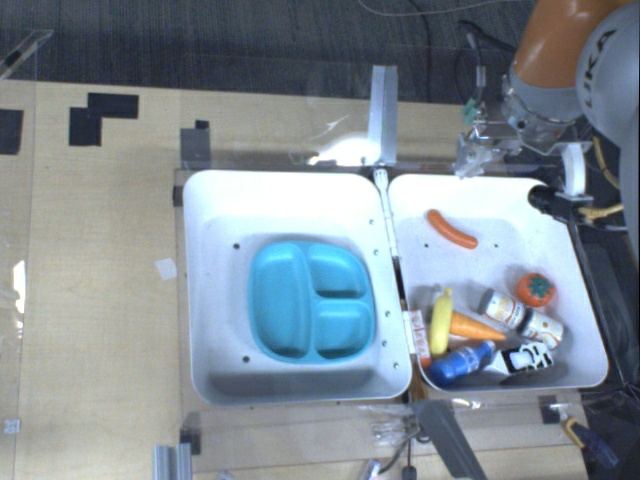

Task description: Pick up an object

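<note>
The bench (90, 268) carries two white bins side by side. The left bin (210, 218) holds a blue tray (310, 301) with three compartments, lying flat near its middle.

The right bin (500, 208) holds the loose things. A sausage (452, 230) lies alone in the upper part of this bin, its long axis running from upper left to lower right. The rest crowd the lower part. A yellow banana (440, 320) stands nearly upright in the view, just right of the wall between the bins. A carrot (478, 327) lies across beside it, its tip pointing right and slightly down. A blue bottle (461, 363) lies below them, slanting from lower left to upper right. A white bottle (506, 309) with an orange band slants from upper left to lower right, and a tomato (536, 289) sits just beside it to the upper right. A black and white box (526, 358) lies at the lower right.

The arm (575, 48) reaches in from the upper right corner, grey with its orange band showing. The claw (478, 150) hangs over the far rim of the right bin, above the sausage and slightly to its right, apart from it. Whether the claw is spread or pressed together cannot be told. Nothing is seen between its tips. The crowded things lie well apart from it, toward the near wall.
</note>
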You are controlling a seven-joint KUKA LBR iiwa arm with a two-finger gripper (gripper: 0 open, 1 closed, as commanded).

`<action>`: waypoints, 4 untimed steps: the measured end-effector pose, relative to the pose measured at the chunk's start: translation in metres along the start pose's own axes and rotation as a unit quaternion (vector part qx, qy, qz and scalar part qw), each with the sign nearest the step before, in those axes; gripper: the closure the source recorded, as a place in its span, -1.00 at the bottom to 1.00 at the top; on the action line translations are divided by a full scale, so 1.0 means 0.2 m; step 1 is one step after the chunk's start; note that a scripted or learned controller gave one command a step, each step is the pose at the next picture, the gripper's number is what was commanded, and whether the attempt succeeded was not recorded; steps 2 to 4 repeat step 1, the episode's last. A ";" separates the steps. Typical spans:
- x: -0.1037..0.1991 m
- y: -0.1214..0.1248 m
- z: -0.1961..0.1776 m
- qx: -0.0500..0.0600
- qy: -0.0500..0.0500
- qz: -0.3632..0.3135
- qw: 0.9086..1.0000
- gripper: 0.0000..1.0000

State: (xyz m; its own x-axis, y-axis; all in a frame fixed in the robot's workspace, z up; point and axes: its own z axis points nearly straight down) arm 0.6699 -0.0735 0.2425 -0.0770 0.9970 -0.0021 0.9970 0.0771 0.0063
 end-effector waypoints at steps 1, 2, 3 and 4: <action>-0.06 -0.38 0.06 0.001 0.000 -0.024 1.000 1.00; -0.06 -0.38 0.06 0.001 0.000 -0.024 1.000 1.00; -0.06 -0.38 0.06 0.001 0.000 -0.024 1.000 1.00; -0.06 -0.38 0.06 0.001 0.000 -0.024 1.000 1.00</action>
